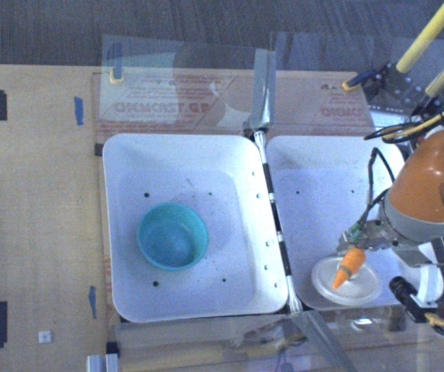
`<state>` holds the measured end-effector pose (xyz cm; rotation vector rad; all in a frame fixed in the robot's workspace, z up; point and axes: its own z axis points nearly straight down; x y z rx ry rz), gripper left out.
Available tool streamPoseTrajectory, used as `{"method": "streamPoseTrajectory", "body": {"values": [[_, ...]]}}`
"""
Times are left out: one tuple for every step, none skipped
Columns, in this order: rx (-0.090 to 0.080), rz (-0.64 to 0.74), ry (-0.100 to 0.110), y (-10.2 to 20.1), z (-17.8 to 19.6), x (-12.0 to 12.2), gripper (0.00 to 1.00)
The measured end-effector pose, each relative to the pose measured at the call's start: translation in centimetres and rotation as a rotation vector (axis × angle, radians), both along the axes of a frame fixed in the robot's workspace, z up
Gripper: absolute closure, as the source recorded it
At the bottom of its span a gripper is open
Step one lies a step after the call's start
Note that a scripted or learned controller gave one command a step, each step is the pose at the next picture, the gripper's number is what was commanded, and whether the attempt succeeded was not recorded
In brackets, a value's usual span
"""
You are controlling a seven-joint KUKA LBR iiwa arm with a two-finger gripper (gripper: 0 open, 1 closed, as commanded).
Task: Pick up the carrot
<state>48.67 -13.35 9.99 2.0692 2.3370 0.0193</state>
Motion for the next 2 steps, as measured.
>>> {"method": "streamPoseTrajectory", "body": {"values": [[0.005, -0.168, 0.024, 9.13, 8.42, 4.27, 1.00], [0.005, -0.168, 0.024, 9.13, 8.44, 4.27, 0.00]]}}
